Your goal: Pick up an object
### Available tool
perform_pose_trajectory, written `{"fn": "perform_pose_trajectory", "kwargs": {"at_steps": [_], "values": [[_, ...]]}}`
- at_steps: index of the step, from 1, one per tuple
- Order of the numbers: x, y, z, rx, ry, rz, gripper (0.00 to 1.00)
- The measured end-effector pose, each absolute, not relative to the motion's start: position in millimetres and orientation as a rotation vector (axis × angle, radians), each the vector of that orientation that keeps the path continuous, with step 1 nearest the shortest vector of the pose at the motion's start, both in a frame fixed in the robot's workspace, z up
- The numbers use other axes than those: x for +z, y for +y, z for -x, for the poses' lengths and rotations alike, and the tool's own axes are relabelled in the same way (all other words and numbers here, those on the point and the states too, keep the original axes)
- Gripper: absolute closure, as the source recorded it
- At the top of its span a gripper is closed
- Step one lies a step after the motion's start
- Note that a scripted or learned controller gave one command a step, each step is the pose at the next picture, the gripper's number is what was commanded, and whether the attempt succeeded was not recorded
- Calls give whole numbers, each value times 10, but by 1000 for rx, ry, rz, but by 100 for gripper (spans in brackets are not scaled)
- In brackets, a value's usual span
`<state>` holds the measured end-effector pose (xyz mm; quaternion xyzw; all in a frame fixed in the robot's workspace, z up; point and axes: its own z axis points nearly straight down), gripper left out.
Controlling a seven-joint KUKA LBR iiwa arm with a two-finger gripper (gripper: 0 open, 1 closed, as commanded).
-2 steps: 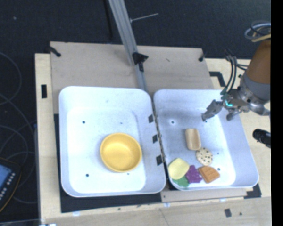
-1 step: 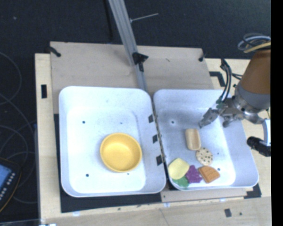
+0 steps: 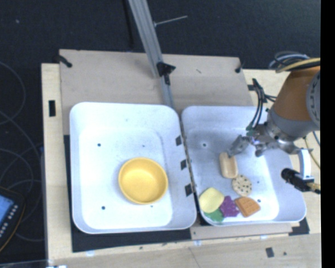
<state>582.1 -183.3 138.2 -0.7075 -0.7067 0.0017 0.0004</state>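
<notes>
A pale wooden bench [image 3: 53, 149] stands on a dark floor strewn with thin cables, and carries two shallow white bins side by side. The left bin [image 3: 89, 127] holds one thing, a round yellow bowl [image 3: 143, 180] sitting upright near its middle. The right bin [image 3: 212, 124] holds five small pieces clustered toward its near edge: a tan bread-shaped piece [image 3: 228, 165], a round speckled cookie [image 3: 242, 184], a yellow piece [image 3: 211, 198], a purple piece [image 3: 229, 206] and an orange piece [image 3: 248, 206]. A sliver of green peeps from under the yellow piece; what it belongs to is hard to tell. The arm [image 3: 296, 102] reaches in from the right, partly cut off by the picture's edge. Its hand [image 3: 247, 145] hangs over the right bin, just above the tan piece; whether its fingers are spread or closed cannot be made out, and nothing shows between them. A grey metal pole [image 3: 148, 35] slants up behind the bins.
</notes>
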Motion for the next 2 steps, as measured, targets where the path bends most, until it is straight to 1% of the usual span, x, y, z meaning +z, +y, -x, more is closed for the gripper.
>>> {"fn": "perform_pose_trajectory", "kwargs": {"at_steps": [1, 2], "values": [[1030, -1858, -5838, -1, -2220, 2230, 0], [1169, -1868, -5857, -8, -2221, 2238, 100]]}}
